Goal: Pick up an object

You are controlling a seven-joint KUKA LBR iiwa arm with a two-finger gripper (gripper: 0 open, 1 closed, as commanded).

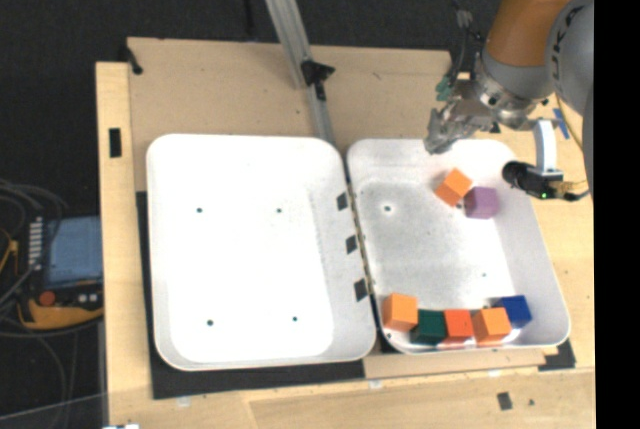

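End effector (443,132): poised over the right bin's (520,247) far rim; open or closed cannot be told.
Nearest targets: orange cube (454,186) touching purple block (483,203), just below the end effector, likely aimed at.
Others: cubes rowed along near wall (455,323).
Left bin (250,247): kept as drop side, judged.

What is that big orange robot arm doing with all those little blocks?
It is trying to pick one up. The gripper hangs over the back of the right bin, just above an orange block and a purple block. It holds nothing yet. More blocks sit along the front edge.
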